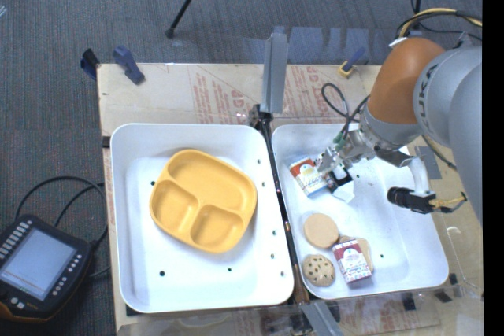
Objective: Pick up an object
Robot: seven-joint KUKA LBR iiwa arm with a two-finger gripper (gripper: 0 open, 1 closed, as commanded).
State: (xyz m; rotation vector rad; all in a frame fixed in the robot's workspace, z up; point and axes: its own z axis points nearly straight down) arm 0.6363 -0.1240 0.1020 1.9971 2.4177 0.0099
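We see the gripper (329,168) low in the right bin (425,264), reaching in from the right w/ the grey arm (453,102) and its orange band (402,83) above it. Whether it's apart, together or clamped on anything we can't tell; that area is too small and cluttered. Right at its tip, on the left side, sits a small red-and-white packet (307,175), tilted, touching or just beside the tool; we can't say which. Nearer to us in the same bin: a plain tan round cookie (321,230), then a choc-chip cookie (319,269) at the near-left corner, and a second red-and-white box (352,260) just right of it, w/ a tan piece behind it. The left bin (134,279) holds a yellow divided plate (203,201), lying flat, roughly central. Far left, off the bench, a handheld pendant (39,267) w/ screen lies on the floor.
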